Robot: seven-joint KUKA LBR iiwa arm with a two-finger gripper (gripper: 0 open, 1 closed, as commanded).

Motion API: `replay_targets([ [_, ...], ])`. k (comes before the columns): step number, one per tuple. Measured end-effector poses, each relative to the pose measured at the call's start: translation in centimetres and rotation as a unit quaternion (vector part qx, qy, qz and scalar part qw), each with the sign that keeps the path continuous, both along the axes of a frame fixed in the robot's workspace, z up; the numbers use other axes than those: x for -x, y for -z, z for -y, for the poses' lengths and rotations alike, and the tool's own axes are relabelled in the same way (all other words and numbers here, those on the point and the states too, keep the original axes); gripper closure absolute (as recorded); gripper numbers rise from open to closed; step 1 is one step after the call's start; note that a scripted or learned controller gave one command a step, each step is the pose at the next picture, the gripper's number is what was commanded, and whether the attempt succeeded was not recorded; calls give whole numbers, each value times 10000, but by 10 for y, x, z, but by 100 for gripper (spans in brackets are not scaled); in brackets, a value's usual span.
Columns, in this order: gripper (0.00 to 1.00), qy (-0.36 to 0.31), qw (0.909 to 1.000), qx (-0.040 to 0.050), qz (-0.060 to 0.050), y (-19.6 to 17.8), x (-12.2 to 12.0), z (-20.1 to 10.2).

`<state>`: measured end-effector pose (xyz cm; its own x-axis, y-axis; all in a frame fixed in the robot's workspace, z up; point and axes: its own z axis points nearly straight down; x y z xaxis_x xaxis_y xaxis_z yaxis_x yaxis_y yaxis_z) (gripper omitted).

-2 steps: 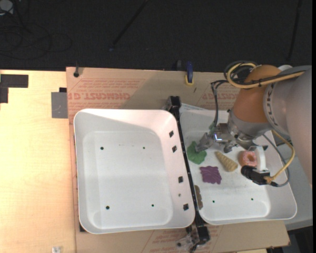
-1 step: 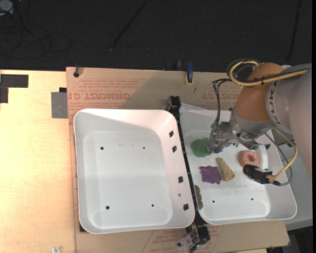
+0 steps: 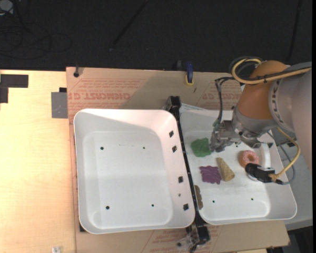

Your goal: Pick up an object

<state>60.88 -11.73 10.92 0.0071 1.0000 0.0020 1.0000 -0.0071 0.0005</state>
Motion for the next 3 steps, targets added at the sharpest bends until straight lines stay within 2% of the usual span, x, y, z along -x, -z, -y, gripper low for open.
replay_targets([
  [1, 100, 23, 10000, 0, -4, -9, 1, 2],
  [2, 100, -44, 10000, -3, -16, -90, 71, -35],
  [3, 100, -28, 10000, -1, -32, -95, 69, -33],
])
